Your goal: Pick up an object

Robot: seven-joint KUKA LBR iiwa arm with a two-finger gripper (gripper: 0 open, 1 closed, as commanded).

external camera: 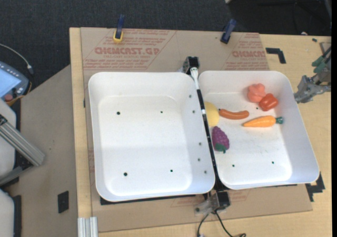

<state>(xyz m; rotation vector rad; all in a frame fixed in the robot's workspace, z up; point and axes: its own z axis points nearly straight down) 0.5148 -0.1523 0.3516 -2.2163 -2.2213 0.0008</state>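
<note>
Waiting at three o'clock: gripper (311, 87), grip state unreadable, outside right bin (295, 141). Nothing picked yet. Next: reaching in toward carrot (259, 122).

Six toy foods lie in the right bin (295, 141), all in its upper left half. A pink lump (256, 92) touches a red pepper (268, 101) just below it. An orange carrot (261, 121), green tip pointing right, lies flat. A sausage (233, 114) lies beside a yellow piece (211, 114) at the left wall. Purple grapes (220, 138) sit below.
</note>
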